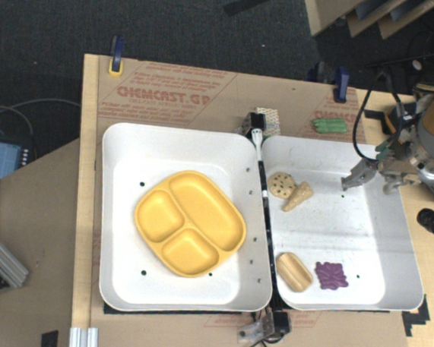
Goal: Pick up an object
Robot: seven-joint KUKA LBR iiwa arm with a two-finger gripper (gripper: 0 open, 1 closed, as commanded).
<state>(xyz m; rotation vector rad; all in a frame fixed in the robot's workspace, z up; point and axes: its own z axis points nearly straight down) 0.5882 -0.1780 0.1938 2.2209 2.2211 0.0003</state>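
The right bin (378,245) holds a round cookie (281,184), a tan cone-shaped piece (299,196), a small bread loaf (294,271) and a purple grape bunch (331,275). My gripper (370,182) hangs over the bin's far right part, to the right of the cookie and cone and apart from them. Its fingers are spread open and nothing is between them. The bread and grapes lie near the bin's front edge, well below the gripper.
The left bin (122,167) holds a yellow divided plate (189,222). A green object (329,126) lies on the bench behind the right bin. A small black-and-white item (260,124) sits at the back between the bins. Blue clamps (117,54) grip the board's far edge.
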